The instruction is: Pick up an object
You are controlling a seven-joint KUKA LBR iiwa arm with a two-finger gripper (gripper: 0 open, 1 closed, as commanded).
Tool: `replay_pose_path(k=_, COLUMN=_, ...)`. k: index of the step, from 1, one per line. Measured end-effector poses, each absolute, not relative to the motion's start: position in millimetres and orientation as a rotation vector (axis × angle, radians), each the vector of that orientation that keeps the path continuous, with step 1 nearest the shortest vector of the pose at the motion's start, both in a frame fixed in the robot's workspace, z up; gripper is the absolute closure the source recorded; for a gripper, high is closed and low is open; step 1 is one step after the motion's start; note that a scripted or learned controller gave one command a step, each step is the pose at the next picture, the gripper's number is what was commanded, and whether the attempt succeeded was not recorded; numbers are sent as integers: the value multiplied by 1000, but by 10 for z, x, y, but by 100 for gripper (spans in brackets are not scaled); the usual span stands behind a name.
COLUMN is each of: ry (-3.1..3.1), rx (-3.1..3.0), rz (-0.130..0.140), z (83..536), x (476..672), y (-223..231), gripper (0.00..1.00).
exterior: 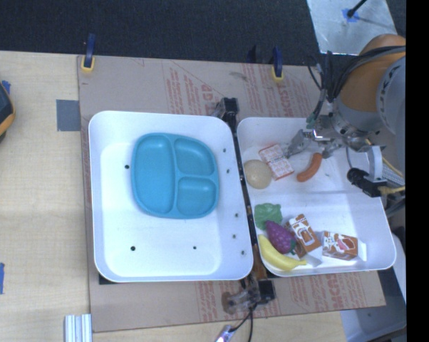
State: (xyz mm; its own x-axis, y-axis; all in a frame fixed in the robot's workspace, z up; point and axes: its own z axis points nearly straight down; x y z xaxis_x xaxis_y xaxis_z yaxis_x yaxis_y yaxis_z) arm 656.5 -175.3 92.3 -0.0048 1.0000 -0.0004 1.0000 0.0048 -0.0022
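Seven small things lie in the right bin (371,212) before you, and the nearest to the pincer (316,135) is the one orange sausage (309,168), tilted, lying in the far half just below the metal tips. You cannot tell whether the pincer is parted or closed; nothing shows between its tips. Beside the sausage, to its left, lies one red-and-white packet (276,160), and touching that packet's lower left is one pale round ball (257,174), close against the bin's left wall. You have open white floor to the right of the sausage and below it, across the middle of the bin.

Along the near edge sit the rest, crowded together: one green leafy piece (267,213), one purple grape bunch (278,235), one yellow banana (280,258), and two small brown-and-white cartons (304,234) (340,245), so count eight in all if you take the cartons singly. The banana hugs the near left corner.

The left bin (115,226) holds one blue divided plate (175,175), with bare floor around it. Both bins rest on a cardboard sheet (164,84) on the worktop (29,212).
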Motion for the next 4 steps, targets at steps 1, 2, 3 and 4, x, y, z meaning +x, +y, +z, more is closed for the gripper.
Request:
replay_pose_path(k=1, ry=-2222, rx=-2217, rz=4, z=922, x=6401, y=-2123, gripper=0)
replay_pose_path(k=2, ry=-2226, rx=-2216, rz=2, z=923, x=6565, y=-1864, gripper=0)
replay_pose_path(k=3, ry=-2224, rx=-2218, rz=2, z=923, x=6563, y=-2119, gripper=0)
replay_pose_path(k=4, ry=-2228, rx=-2216, rz=3, z=1031, x=6567, y=-2123, gripper=100)
